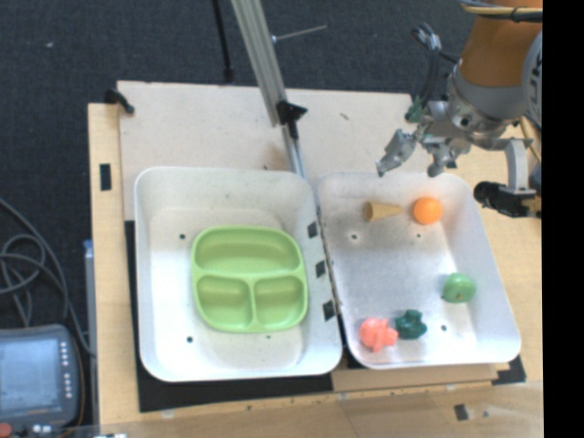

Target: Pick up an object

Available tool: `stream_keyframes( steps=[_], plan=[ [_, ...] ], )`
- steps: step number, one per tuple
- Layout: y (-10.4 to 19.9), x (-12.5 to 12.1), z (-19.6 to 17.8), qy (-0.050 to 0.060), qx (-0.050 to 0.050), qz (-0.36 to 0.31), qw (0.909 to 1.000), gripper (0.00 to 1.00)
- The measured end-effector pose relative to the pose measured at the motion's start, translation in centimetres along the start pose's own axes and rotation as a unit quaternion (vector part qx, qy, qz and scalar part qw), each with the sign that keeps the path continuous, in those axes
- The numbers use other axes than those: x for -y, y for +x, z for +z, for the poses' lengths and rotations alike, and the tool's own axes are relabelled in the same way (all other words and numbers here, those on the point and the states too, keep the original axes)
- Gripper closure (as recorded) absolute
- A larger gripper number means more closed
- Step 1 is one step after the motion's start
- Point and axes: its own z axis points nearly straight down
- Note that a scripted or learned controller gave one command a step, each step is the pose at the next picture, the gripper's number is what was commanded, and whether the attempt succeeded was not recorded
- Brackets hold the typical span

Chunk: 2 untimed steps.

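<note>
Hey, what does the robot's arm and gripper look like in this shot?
The arm is grey metal with a glossy orange band above the wrist and thin cables looped near its top. The gripper is a small grey metal unit with two slim fingers and a few tiny green parts.

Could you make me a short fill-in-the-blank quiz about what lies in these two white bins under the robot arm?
1. The light green divided plastic tray has ____ compartments.
2. The small orange ball lies in the ____ shallow white bin.
3. The tan cone-shaped toy lies just to the ____ of the orange ball in the camera view.
4. The two-finger gripper is above that bin's ____ edge.

Missing words: three; right; left; far
</note>
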Motion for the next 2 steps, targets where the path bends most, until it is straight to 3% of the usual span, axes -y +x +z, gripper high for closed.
stream_keyframes(
  steps=[1, 2],
  plan=[
    [0.0, 0.0, 0.0, 0.000, 0.000, 0.000, 1.0000, 0.00],
    [-1.2, -0.1, 5.3, 0.003, 0.001, 0.002, 1.0000, 0.00]
  ],
)
